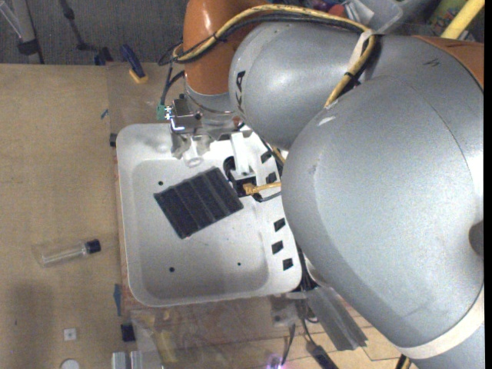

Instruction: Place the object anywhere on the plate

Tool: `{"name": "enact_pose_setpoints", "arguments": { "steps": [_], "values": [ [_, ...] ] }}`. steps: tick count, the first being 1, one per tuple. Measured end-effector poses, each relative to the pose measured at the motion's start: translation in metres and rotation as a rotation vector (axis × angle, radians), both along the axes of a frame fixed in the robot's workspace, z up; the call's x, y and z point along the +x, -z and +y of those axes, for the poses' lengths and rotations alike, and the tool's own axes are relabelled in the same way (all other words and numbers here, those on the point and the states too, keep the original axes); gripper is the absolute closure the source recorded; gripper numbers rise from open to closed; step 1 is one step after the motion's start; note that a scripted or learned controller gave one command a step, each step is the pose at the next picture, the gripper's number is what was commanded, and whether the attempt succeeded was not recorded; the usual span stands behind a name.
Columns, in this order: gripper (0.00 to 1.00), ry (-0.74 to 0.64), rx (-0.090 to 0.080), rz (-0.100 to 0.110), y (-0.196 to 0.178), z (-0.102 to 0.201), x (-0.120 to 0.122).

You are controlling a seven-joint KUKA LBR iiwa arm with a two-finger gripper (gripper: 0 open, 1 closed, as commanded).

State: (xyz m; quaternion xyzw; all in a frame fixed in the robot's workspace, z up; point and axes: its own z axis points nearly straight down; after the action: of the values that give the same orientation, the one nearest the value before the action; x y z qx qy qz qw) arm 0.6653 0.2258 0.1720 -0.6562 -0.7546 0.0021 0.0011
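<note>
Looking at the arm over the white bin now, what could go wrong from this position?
1. The gripper sits at the bin's far rim, beside the dark ribbed plate, not above it. A release here would likely miss the plate.
2. The big grey arm covers the bin's right part, so the camera may not confirm the result.
3. The yellow cable loops over the wrist and could snag on turning.

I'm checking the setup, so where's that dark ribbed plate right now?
The dark ribbed plate lies flat in the middle of the white bin, at the camera view's left, just below the gripper and left of the arm.
</note>
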Motion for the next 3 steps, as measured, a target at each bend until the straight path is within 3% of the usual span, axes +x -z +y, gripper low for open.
{"name": "enact_pose_setpoints", "arguments": {
  "steps": [1, 2, 3],
  "values": [
    [1.0, -0.157, 0.001, -0.007, -0.037, -0.003, 0.001],
    [1.0, -0.696, 0.003, -0.002, 0.014, -0.02, 0.001],
    [1.0, -0.652, 0.004, -0.009, 0.077, -0.01, -0.029]
  ]
}}
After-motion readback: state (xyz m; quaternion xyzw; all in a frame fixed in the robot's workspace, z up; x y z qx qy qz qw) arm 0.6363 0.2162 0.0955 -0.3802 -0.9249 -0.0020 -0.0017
